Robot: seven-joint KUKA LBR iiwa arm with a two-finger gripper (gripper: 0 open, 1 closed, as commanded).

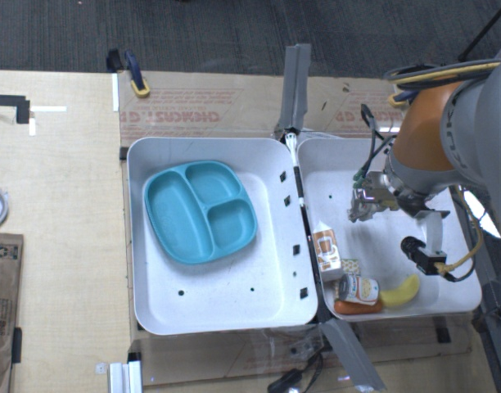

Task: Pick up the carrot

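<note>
Gripper (363, 205), finger state untellable, hovers right of centre. Carrot (355, 306) lies at lower right, wedged beside banana (400, 291) and can (358, 287); descent risks snagging neighbours.

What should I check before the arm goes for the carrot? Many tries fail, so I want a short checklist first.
1. Carrot located: ok, at the near edge of the right bin.
2. Carrot free of neighbours: not ok, a can sits against it and a banana lies just beside.
3. Gripper above carrot: not ok, it hangs over the middle of the bin, farther back.
4. Gripper carrying nothing: cannot tell.
5. Path down to the carrot: cannot tell; a small carton stands close by on the left.
</note>
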